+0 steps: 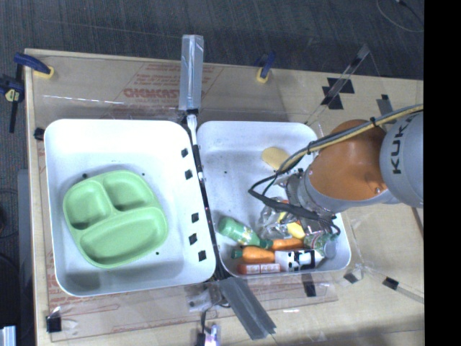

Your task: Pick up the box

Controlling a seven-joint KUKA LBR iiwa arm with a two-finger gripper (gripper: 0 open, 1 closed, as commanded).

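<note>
A: The grey arm with the orange band [346, 170] hangs low over the right shallow white bin [223, 157], its gripper [292, 222] buried in a heap of small items at the near edge. Whether the jaws are apart or together cannot be told.

B: And the box?

A: Probably the flat red-and-white carton [261, 268] lying against the near wall, touching an orange carrot-shaped toy [257, 254] and just beside a green bottle [234, 229].

B: The risk?

A: Crowding. The gripper could close on a neighbour or shove the carton tight to the wall. The green divided plate [115, 215] in the left bin sits well apart.
</note>
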